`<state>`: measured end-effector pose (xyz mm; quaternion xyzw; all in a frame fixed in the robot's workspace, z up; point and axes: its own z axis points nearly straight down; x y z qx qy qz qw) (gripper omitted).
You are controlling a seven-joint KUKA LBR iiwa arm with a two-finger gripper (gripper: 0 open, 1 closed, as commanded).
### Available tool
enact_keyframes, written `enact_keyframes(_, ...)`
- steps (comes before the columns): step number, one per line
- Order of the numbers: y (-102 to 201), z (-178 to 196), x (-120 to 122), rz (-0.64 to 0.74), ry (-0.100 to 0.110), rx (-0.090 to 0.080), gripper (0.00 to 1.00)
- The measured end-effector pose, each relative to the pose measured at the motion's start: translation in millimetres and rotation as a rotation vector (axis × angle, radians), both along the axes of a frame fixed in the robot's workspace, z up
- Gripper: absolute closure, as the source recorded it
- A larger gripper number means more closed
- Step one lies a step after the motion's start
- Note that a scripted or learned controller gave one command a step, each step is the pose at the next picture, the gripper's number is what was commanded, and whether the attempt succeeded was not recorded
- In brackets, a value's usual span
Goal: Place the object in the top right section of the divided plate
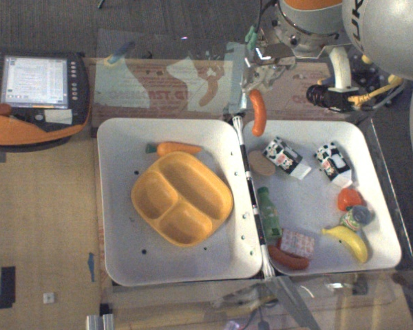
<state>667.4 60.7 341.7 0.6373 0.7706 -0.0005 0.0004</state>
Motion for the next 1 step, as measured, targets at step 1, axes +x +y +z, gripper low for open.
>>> enact_keyframes(1, 9.9, -59.9, -39.2, -0.028, 0.003, 0.001, 1.0)
